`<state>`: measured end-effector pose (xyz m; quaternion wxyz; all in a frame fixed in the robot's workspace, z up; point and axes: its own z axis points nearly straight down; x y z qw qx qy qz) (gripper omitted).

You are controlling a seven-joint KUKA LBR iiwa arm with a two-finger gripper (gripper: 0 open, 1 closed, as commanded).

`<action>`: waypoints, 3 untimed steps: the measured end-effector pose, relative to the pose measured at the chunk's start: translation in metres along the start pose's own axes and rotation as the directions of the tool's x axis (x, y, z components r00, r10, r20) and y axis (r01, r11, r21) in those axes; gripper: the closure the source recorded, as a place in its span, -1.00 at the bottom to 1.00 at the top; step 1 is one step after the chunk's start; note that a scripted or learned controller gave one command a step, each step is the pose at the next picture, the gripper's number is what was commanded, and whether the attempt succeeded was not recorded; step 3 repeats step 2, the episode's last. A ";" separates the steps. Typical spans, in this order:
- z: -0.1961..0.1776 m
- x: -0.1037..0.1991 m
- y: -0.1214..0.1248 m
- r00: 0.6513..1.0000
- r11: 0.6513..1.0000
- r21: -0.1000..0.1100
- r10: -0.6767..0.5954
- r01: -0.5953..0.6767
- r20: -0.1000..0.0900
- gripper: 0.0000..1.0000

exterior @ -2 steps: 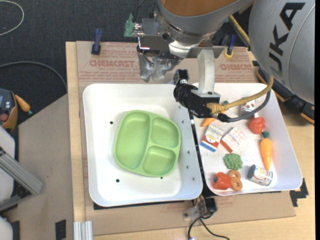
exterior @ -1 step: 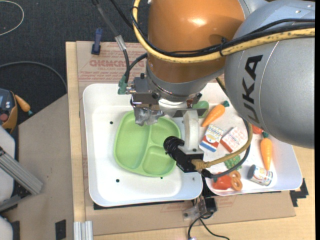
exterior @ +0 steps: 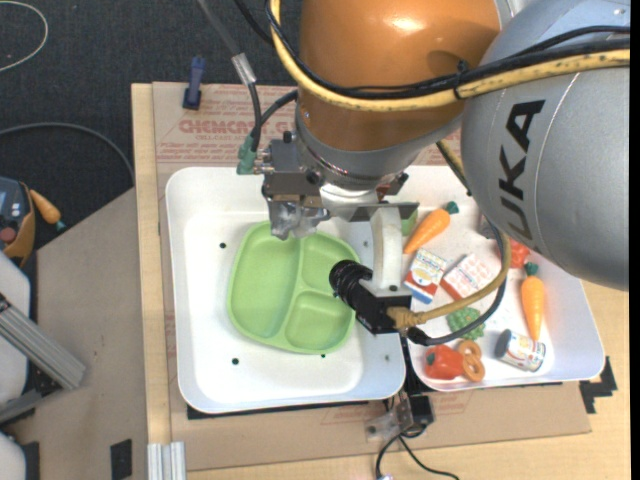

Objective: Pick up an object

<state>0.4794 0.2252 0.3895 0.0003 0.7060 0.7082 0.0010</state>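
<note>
A light green divided plate (exterior: 285,293) lies flat in the left white bin (exterior: 200,268). My gripper (exterior: 287,226) hangs under the big orange and grey wrist, right over the plate's far rim. It is low, at or just above the rim, and I see nothing held in it. In the right bin (exterior: 585,333) lie an orange carrot (exterior: 428,228), a second carrot (exterior: 533,306), two small cartons (exterior: 428,273) (exterior: 463,276), a red pepper (exterior: 450,361) and a small can (exterior: 523,350). The arm hides much of the right bin's far part.
A black cable fitting (exterior: 360,296) from the arm hangs over the plate's right side and the wall between the bins. Both bins sit on a cardboard sheet (exterior: 160,168). A blue clip (exterior: 193,81) lies at its far left corner.
</note>
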 end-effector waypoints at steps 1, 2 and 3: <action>0.207 -0.002 0.014 1.000 1.000 0.017 0.005 -0.006 0.008 1.00; 0.162 -0.034 0.088 1.000 1.000 -0.006 0.008 -0.008 0.002 1.00; 0.162 -0.034 0.088 1.000 1.000 -0.006 0.008 -0.008 0.002 1.00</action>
